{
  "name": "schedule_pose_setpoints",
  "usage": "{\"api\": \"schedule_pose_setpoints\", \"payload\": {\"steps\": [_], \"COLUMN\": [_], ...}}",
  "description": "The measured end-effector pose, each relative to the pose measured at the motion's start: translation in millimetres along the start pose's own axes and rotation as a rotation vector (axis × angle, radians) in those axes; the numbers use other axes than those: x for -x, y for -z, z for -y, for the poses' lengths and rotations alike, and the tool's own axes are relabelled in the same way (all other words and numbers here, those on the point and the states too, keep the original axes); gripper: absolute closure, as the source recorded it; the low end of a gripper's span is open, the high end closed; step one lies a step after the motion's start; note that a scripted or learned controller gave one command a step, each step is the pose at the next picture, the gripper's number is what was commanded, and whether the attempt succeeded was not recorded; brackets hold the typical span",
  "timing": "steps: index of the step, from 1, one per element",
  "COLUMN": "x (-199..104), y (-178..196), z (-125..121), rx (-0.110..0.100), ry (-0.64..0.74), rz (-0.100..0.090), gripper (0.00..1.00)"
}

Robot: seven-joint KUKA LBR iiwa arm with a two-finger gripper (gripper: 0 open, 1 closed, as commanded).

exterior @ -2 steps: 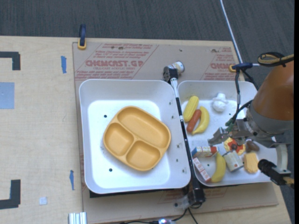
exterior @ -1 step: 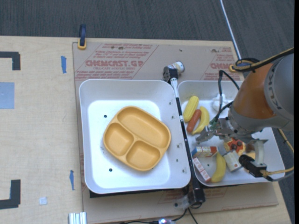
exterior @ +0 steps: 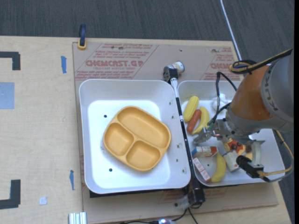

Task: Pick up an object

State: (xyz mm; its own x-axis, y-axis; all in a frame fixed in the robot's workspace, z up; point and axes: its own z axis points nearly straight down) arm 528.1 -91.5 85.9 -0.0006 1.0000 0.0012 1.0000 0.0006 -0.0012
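Reaching in from the right, the KUKA arm (exterior: 261,97) is seen low over the right bin (exterior: 275,169), w/ its orange band above the wrist. The gripper (exterior: 216,130) is located near the bin's middle, among the toy food; finger state can't be told, since the tips are lost in clutter and partly hidden by the wrist. Nothing is seen clearly held. Two yellow bananas (exterior: 190,107) and a red sausage-like piece (exterior: 194,119) are placed at the bin's upper left, just beside the gripper. Another banana (exterior: 218,168) is laid near the front edge, next to a small red-and-white packet (exterior: 200,164). Small mixed items are scattered under the wrist, too small to ID. A yellow 3-compartment plate (exterior: 136,138) is set in the left bin (exterior: 88,125), tilted diagonally.
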Motion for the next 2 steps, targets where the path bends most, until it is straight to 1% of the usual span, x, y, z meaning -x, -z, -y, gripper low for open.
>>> {"api": "schedule_pose_setpoints", "payload": {"steps": [1, 2], "x": [0.3, 2.0], "y": [-0.4, 0.3], "z": [-38.6, -25.6], "rx": [0.005, 0.004], "ry": [0.000, 0.000], "rz": [0.002, 0.002], "gripper": [0.00, 0.00]}}
